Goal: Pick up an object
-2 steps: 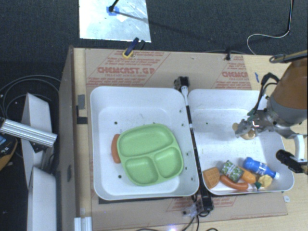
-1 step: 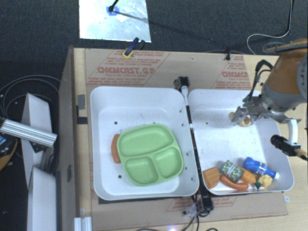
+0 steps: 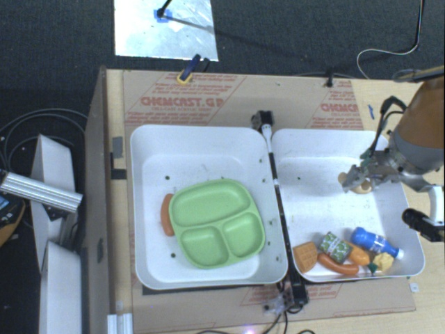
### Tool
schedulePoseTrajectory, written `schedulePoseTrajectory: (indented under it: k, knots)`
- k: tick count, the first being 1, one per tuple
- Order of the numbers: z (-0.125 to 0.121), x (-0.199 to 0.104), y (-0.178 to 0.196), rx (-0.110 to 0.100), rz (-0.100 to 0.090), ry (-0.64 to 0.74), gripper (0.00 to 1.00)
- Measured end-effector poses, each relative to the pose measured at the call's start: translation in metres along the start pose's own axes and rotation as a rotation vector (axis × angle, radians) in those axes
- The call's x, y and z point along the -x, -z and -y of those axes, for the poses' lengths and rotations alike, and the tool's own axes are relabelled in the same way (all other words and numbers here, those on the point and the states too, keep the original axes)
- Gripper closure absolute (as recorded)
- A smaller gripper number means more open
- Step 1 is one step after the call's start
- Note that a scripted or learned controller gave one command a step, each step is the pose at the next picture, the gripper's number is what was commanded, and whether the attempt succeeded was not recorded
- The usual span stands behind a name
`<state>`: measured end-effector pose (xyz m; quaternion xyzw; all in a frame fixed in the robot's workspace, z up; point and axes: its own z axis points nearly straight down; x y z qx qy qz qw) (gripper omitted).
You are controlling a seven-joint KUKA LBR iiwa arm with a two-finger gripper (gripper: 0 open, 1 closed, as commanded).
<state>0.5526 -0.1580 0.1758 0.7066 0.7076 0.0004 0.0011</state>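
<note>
The tool (image 3: pixel 361 178) hangs low in the right bin (image 3: pixel 313 152) over a small tan piece (image 3: pixel 348 180), grip impossible to judge, while light, stiff toy food, a blue bottle (image 3: pixel 374 241) among it, crowds the near corner, best pinched across narrow sides.

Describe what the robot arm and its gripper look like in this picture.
The arm shows an orange band above a grey wrist section. A dark cable loops beside it. The gripper is a small grey metal assembly; a black part juts out lower down.

Grey arm (image 3: pixel 417 160), orange band
</note>
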Motion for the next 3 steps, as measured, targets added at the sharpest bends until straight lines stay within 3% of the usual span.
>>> schedulePoseTrajectory:
  k: [1,2,3]
  knots:
    - [0.041,0.006,-0.001,-0.001,0.0,0.0,1.0]
    - [-0.033,-0.045,-0.019,-0.001,-0.002,0.003,1.0]
    - [-0.063,-0.102,0.009,0.0,-0.001,0.003,1.0]
